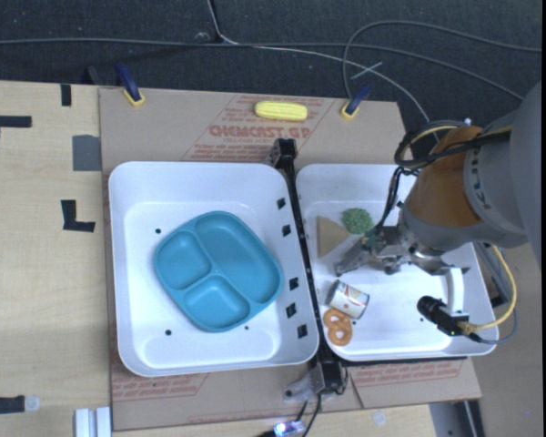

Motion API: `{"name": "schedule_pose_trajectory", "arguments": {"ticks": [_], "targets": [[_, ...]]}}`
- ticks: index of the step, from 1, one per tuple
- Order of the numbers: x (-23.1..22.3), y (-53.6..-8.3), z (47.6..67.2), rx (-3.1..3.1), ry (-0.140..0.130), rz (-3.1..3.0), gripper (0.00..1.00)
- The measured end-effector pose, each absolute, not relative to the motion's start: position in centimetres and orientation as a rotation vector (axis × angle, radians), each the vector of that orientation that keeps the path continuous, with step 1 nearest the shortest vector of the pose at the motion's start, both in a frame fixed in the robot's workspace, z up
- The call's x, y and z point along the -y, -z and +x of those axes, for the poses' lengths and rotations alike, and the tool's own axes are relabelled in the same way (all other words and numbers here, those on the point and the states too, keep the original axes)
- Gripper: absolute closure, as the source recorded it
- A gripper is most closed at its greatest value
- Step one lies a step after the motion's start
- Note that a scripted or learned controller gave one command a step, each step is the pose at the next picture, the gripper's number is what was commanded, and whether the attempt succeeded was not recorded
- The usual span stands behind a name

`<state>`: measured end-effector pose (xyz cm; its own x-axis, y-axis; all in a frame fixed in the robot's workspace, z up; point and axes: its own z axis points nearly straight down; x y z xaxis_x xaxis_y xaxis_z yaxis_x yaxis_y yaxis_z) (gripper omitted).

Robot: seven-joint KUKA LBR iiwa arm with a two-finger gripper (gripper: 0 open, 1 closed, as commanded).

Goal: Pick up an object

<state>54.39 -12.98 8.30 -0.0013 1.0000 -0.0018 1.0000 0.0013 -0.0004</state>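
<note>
Camera view, nearest first: I see a pretzel (338, 327) at the right bin's (409, 346) front edge, a small can (350, 298) just behind it. Further back, the gripper (362, 255) sits low in that bin; I cannot tell how its fingers stand. A tan wedge (330, 236) and broccoli (356, 218) lie beside it. Left bin (136, 244): blue divided plate (217, 270). Farthest, a corn cob (280, 110) on the cardboard (182, 126).

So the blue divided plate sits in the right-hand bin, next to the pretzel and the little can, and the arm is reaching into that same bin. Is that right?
Not quite. The camera view shows the blue divided plate in the left bin, by itself. The pretzel and the little can do lie in the right bin, and the arm's gripper is reaching into that bin.
</note>
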Motion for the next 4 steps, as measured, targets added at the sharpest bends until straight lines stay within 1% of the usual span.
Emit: {"name": "schedule_pose_trajectory", "arguments": {"ticks": [1, 2, 3, 4], "targets": [[13.0, -9.6, 54.5, -2.221, 0.001, 2.218, 1.00], [13.4, -15.0, 53.6, -2.219, -0.003, 2.220, 1.00], [13.1, -21.2, 54.3, -2.220, -0.005, 2.216, 1.00], [13.1, -22.2, 54.4, -2.223, 0.000, 2.220, 1.00]]}}
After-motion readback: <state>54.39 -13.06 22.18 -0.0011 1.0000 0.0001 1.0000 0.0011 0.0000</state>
